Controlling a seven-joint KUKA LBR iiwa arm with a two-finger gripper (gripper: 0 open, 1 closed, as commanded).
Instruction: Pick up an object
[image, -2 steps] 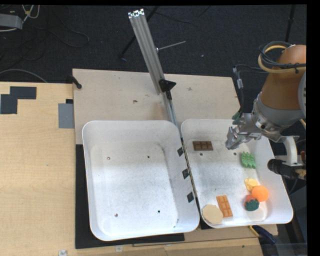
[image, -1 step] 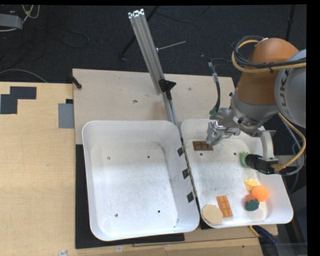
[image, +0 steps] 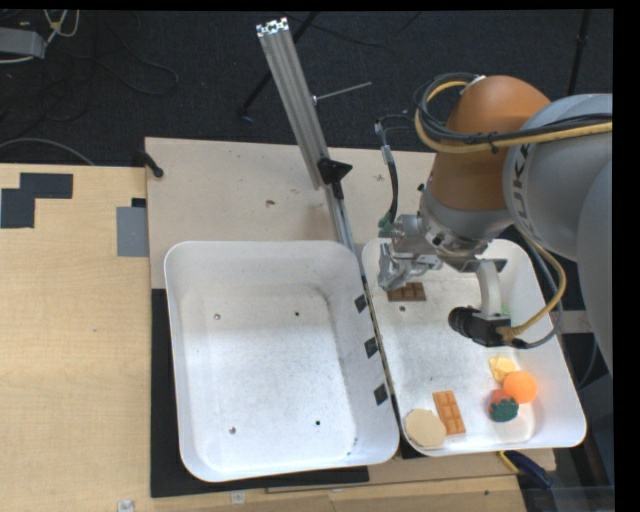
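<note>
The claw (image: 404, 268) was seen hanging directly over a small brown block (image: 406, 292) in the far left part of the right bin (image: 560, 432), the block just below its tips, long axis running left to right (whether the claw was open or closed could not be told).

Gripper (image: 400, 275) sits low in right bin (image: 560, 425), directly above brown block (image: 406, 292); food toys cluster at near edge.

Chunky grey arm (image: 575, 170) with a glossy orange band (image: 480, 140), black and yellow cables (image: 470, 125) looped over it, and a small silvery metal pincer (image: 400, 268).
</note>
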